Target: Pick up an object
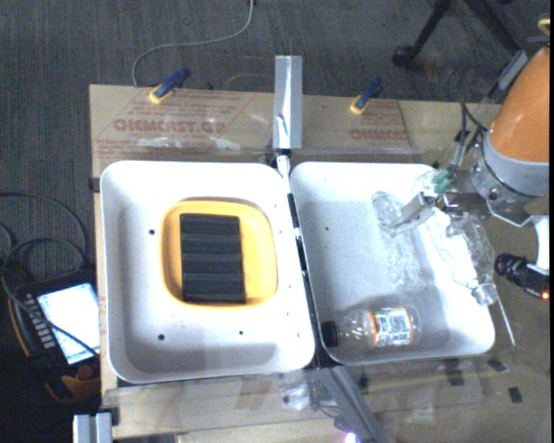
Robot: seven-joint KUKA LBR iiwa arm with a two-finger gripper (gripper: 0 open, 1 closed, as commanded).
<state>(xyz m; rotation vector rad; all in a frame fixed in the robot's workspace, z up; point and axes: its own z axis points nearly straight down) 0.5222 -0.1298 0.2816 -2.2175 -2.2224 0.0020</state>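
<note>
Desk (166,123): brown board surface, faded red lettering seen. Two white bins are set on it side by side, left bin (129,247) touching right bin (351,192).

The arm (526,132) has a rounded orange band above a pale grey wrist. Thin dark cables run beside it. Its pincer (443,212) has clear, see-through fingers (408,215) with a small green mark.

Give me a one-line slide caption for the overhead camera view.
KUKA arm's pincer over the right bin, above a clear plastic bottle; yellow-and-black sponge block in the left bin.
</note>
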